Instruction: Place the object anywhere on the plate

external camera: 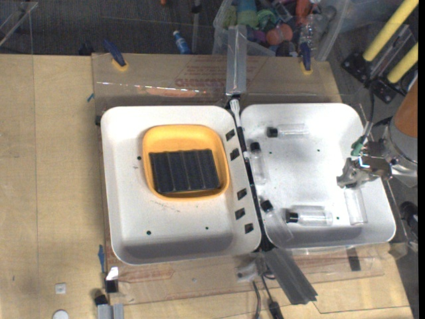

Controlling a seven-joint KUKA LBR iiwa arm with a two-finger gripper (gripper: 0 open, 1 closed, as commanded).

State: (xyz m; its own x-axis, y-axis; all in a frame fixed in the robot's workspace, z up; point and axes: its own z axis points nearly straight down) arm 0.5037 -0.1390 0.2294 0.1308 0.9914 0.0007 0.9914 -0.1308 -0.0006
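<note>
The task looks unfinished: the dark ridged object [184, 171] already lies on the orange plate [154, 145] in the left bin [126, 231], while the end effector [352, 178], whose opening I cannot tell, hangs well right of that plate over clear tubes [309, 216].

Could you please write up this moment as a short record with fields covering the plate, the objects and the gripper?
plate: yellow plate in the left bin
on plate: dark ribbed rectangular object, lying flat near the plate's middle
right bin: several clear tubes with dark caps, one near the back and one near the front
gripper: at the right bin's right edge, low over the bin
gripper contents: nothing seen between its fingers
divider: the bins meet at a central ridge
</note>
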